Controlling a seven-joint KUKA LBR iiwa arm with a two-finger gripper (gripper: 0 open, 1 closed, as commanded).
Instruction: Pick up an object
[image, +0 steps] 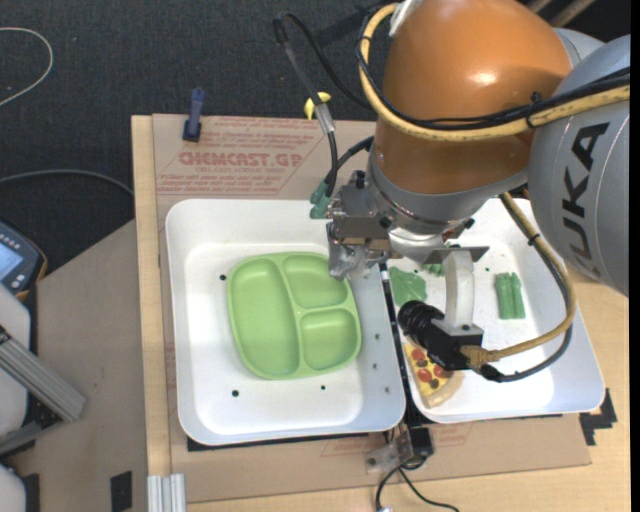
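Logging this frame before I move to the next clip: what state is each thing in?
green divided plate: lying flat in the left bin, right way up, compartments bare.
pizza slice toy: flat in the right bin, partly under the arm's cable.
green ridged block: flat in the right bin, untouched.
pincer: low over the plate's upper right corner; nothing seen between its fingers.

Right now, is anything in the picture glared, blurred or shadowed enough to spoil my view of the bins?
Camera view: sharp overall; bright glare on the orange band, which looms large; soft shadows under the green tray in the left bin; the arm covers much of the right bin, hiding the gripper's fingertips.
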